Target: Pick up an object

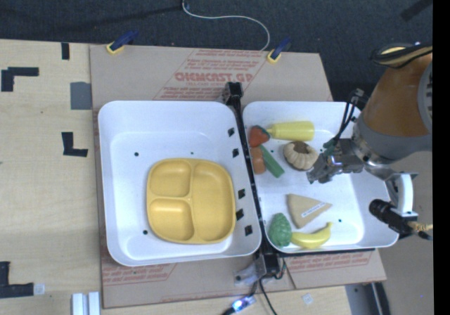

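The right bin (351, 115) holds several toy foods: a yellow corn cob (290, 129), a tan seashell-like piece (300, 156), a red and orange piece (258, 137), a green stick (272, 165), a beige wedge (306, 209), a green lump (280, 230) and a yellow banana (312, 237). My gripper (322, 170) hangs low over the middle of this bin, just right of the tan piece and above the wedge. Nothing is seen between its fingers.
The left bin (119, 166) holds a yellow divided plate (190, 200). A black clip strip (242, 166) runs along the wall between the bins. The arm's grey and orange body (397, 110) covers the right bin's far right edge. Cardboard lies under both bins.
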You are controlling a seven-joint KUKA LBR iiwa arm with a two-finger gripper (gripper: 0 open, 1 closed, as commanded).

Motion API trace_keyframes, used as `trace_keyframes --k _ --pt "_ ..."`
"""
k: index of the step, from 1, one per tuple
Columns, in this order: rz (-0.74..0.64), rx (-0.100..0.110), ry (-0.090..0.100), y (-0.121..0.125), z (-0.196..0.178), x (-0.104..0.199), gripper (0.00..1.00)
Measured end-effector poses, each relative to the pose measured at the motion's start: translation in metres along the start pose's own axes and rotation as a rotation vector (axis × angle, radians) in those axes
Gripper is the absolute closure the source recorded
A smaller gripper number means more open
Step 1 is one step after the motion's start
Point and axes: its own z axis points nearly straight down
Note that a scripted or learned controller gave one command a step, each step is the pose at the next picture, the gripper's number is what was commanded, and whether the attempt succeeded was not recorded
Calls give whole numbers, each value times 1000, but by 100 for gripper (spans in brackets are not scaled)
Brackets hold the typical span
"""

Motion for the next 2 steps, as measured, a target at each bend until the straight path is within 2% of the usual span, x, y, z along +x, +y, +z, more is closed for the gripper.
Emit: trace_keyframes --k 1,2 --pt "0 3 1 0 -15 0 100" --pt "-3 3 1 46 -4 20 100"
